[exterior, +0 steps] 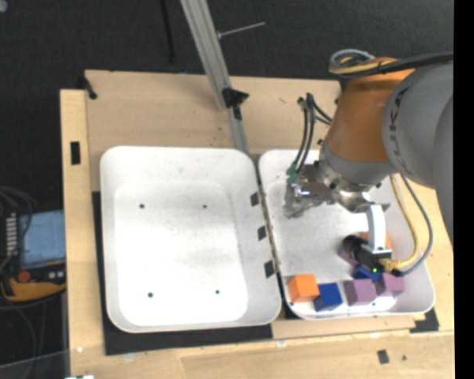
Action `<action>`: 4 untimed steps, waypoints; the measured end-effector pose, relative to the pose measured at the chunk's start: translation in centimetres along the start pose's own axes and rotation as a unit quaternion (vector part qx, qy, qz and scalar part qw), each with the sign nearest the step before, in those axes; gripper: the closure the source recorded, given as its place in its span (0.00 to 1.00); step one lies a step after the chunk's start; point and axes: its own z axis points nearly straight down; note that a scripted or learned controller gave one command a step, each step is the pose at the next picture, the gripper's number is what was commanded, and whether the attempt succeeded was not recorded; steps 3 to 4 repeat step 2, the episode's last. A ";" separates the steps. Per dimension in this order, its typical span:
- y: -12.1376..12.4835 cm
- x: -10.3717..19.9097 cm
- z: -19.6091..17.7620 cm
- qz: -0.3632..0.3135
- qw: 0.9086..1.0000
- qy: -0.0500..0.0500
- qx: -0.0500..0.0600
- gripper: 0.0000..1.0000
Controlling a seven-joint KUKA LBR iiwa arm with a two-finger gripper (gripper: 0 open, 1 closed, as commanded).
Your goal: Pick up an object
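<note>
My gripper point(298, 203) hangs over the upper left part of the right bin point(320, 247), close to the divider between the bins. Nothing shows between its fingers. Along the right bin's front wall lie an orange block point(303, 287), a blue block point(329, 297), a purple block point(364, 291) and a pink-purple piece point(393, 283). These blocks sit well below and to the right of the gripper.
The left bin point(182, 235) lies beside the right one. A metal pole point(209, 50) slants down from the top to the bins' back edge. A blue device with cables point(39, 243) sits off the bench at left.
</note>
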 end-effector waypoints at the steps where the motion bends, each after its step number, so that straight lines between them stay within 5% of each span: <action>1: -0.1 4.5 -1.1 0.000 1.000 0.000 0.000 1.00; 2: 0.3 9.4 -2.1 0.000 1.000 0.000 0.000 1.00; 4: 0.3 9.4 -2.1 0.000 1.000 0.000 0.000 1.00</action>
